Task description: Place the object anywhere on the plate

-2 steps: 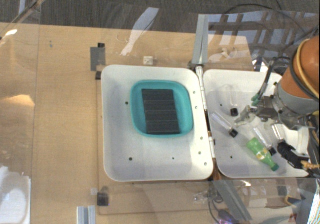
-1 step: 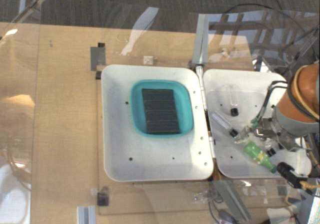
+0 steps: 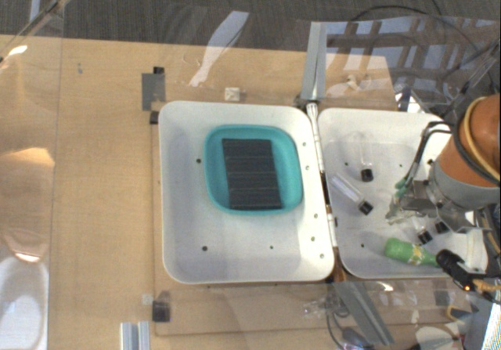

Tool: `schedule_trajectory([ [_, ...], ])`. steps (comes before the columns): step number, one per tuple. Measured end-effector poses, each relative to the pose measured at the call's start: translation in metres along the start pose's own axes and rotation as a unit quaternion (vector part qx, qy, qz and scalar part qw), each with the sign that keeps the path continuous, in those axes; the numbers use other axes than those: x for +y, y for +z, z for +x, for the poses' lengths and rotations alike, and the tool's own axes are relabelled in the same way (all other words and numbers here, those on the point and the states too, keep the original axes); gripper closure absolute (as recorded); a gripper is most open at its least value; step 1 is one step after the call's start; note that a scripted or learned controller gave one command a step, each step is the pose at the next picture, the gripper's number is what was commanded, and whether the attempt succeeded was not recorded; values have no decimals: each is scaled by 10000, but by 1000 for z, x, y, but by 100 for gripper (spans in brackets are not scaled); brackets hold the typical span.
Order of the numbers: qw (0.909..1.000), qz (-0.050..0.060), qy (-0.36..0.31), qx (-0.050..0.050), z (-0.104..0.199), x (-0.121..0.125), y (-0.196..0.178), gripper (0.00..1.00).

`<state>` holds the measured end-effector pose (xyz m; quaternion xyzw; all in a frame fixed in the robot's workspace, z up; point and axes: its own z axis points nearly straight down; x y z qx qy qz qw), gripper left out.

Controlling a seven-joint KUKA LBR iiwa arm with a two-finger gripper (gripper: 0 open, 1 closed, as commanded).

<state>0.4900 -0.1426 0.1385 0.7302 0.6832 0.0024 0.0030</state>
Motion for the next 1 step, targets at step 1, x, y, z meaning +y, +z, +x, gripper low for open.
schedule_trajectory([
  [1,10000,0,-2,0,0,0,0,0],
])
